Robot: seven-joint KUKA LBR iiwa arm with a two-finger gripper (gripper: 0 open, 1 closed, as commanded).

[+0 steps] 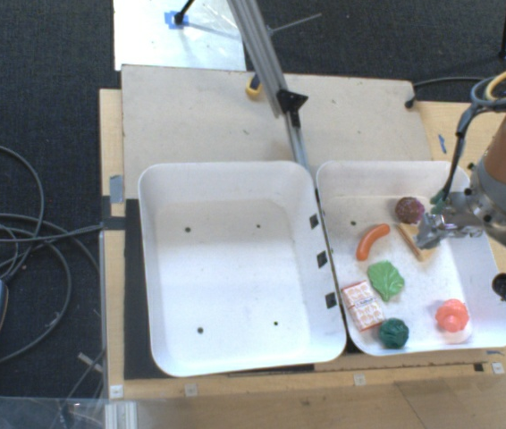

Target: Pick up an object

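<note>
The right bin (351, 181) holds several small items. A dark red ball (409, 209) lies near its back, an orange sausage shape (372, 240) left of centre, and a thin tan stick (409, 240) between them. A green leaf (386, 280), a red-and-white packet (362, 305), a dark green ball (393, 332) and a red-orange round piece (451, 317) lie toward the front. My gripper (431, 232) reaches in from the right and sits low over the tan stick's right end, just below the dark red ball.
The left bin (226, 266) stands beside the right one, with black clips (321, 259) on the shared wall. A slanted metal pole (266, 56) crosses the bench at the back. Cables (21, 231) and a tablet lie on the floor at left.
</note>
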